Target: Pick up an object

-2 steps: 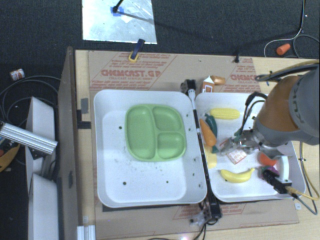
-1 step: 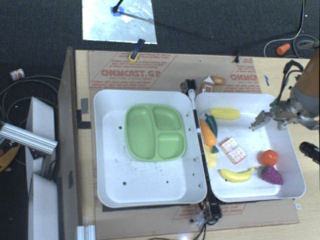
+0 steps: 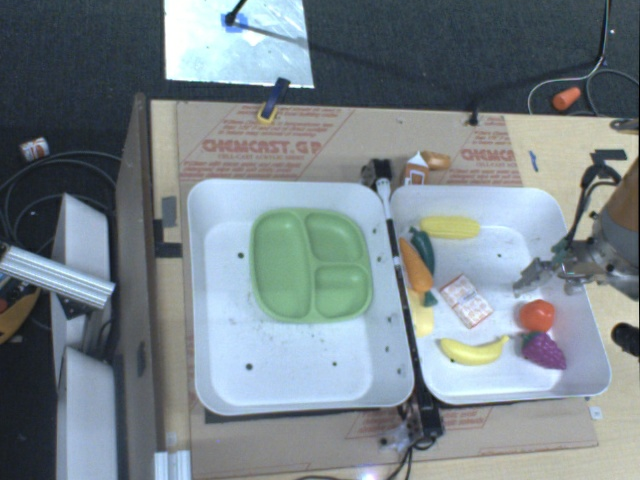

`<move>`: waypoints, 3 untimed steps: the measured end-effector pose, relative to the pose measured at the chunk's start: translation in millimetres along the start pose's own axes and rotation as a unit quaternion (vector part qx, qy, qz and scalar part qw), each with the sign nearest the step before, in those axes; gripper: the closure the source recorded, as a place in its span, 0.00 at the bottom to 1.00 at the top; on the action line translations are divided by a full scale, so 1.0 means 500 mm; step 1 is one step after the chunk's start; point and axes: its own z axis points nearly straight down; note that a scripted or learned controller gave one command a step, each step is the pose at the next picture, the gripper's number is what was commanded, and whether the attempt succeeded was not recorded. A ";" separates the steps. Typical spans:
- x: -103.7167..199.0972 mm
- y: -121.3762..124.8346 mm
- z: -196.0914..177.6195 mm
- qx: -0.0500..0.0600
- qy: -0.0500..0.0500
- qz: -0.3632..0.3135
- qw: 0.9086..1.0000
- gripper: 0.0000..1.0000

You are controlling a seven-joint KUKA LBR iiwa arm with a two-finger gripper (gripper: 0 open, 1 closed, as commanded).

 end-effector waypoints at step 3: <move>0.136 0.130 0.151 -0.005 0.001 -0.008 1.000 1.00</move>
